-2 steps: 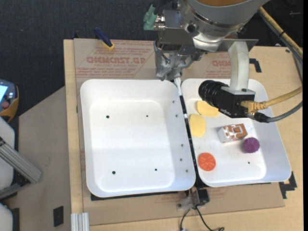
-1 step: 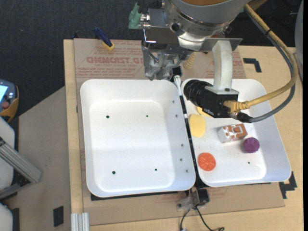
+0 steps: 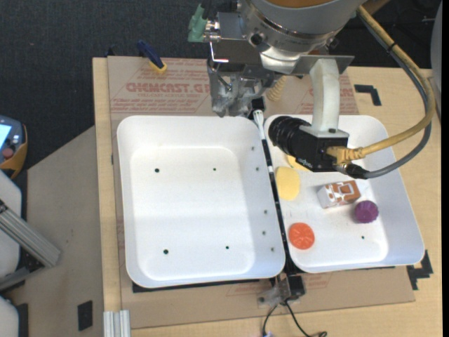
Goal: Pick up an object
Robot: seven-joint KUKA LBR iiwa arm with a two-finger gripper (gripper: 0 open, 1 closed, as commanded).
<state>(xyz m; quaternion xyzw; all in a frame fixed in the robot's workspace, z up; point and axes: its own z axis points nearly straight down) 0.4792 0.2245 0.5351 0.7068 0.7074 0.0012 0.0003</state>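
The gripper [image 3: 237, 102] hangs over the far edge of the left bin [image 3: 140, 209]; how far it is open, I cannot tell. In the right bin [image 3: 400, 241] lie a yellow piece [image 3: 287, 183], an orange disc [image 3: 302, 236], a purple ball [image 3: 365, 211] and a small box [image 3: 339, 194].

I see four small things lying in the right bin [image 3: 393, 248]: a yellow oval piece [image 3: 287, 183], an orange disc [image 3: 302, 236], a purple ball [image 3: 365, 211], a white-and-orange block [image 3: 338, 194].
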